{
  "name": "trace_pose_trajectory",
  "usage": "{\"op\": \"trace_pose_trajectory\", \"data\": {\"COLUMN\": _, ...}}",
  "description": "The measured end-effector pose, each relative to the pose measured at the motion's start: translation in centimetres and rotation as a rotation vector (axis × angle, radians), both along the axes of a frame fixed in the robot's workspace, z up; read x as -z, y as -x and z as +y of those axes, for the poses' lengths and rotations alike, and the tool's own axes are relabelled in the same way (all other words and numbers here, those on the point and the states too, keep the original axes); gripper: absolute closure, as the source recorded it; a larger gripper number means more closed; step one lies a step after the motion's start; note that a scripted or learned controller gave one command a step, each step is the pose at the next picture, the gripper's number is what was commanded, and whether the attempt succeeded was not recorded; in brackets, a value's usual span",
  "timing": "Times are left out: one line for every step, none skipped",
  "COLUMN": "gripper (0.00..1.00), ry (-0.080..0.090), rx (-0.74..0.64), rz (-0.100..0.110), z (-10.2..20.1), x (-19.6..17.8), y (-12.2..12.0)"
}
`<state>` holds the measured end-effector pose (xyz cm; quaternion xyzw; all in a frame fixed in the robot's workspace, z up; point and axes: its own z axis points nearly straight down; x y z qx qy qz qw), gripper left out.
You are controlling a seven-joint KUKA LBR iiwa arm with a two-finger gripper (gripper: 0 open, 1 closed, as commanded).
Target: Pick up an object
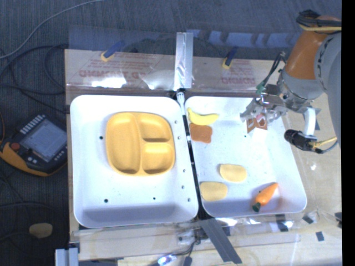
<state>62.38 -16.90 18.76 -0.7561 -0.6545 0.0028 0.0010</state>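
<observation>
The carrot point(265, 195) lies nearest the camera, in the right bin point(288, 165) close to its front rim, well below the gripper point(258, 119) and a little to its right in the view, with its long axis running on a slant, green end low and left. Left of it sit two pale yellow flat pieces point(232, 172), one at the front rim and one between the carrot and the jaws. Further back, well to the left of the jaws along the bin's left wall, are a brown-orange slab point(201, 133) and a banana point(203, 116). The gripper hangs over the far right part of that bin, with something small and reddish-brown at its tip; whether the jaws are spread or pinching it I cannot tell. The left bin point(89, 165) carries a yellow divided tray point(140, 143).
</observation>
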Motion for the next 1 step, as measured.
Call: {"op": "trace_pose_trajectory", "data": {"gripper": 1.0, "ry": 0.0, "rx": -0.23, "rz": 0.001, "z": -3.02, "x": 2.57, "y": -3.25}}
